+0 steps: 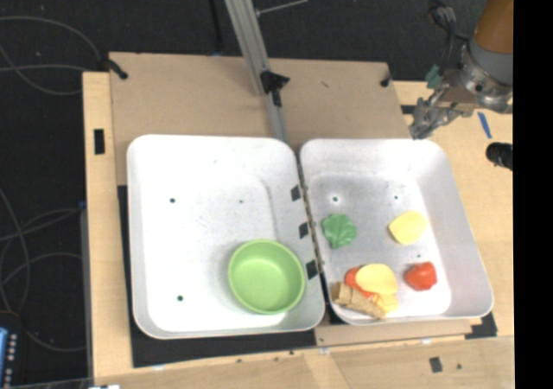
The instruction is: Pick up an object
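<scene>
Hanging above the far right corner of the right bin [449, 206], the gripper [421, 125] holds nothing; whether it is open, I cannot tell. Within that bin lie a green piece [339, 230], a yellow piece [407, 227], a red piece [421, 276] and a yellow-and-tan cluster [370, 289]. A green bowl [266, 276] sits in the left bin [173, 180].

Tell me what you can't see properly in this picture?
- Gripper: small and dark at the right bin's far corner; whether its fingers are open or shut cannot be told.
- Arm: cut off by the top right of the camera view.
- Pile at the right bin's near edge: yellow, red and tan bits overlap, so their shapes and number stay unclear.
- Green lump: too small to identify.
</scene>
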Controlling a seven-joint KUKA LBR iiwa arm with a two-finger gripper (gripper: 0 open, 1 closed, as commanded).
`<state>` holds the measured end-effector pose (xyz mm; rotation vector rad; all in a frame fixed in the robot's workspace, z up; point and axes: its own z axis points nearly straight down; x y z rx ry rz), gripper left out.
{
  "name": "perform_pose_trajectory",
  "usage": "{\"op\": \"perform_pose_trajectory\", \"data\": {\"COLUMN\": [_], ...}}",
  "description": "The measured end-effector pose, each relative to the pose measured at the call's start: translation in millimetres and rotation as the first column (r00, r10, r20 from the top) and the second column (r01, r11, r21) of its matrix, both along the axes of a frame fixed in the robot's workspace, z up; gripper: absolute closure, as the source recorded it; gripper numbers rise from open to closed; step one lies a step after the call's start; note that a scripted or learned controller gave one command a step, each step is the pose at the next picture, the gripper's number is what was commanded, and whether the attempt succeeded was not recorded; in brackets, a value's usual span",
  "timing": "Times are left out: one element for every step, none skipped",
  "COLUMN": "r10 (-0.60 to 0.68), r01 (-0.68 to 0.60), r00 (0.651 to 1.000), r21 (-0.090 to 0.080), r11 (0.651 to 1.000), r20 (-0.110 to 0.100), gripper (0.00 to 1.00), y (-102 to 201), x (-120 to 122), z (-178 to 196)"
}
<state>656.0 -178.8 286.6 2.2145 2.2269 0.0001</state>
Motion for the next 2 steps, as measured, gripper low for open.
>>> {"op": "perform_pose_trajectory", "data": {"r10": [-0.001, 0.001], "r01": [0.001, -0.001], "r00": [1.000, 1.000], "r21": [-0.001, 0.000], "r11": [1.000, 1.000], "r20": [-0.001, 0.002], "gripper": [1.00, 1.00], "y": [44.9, 94.8], "x": [-0.2, 7.6], "z": [-15.0, -10.7]}}
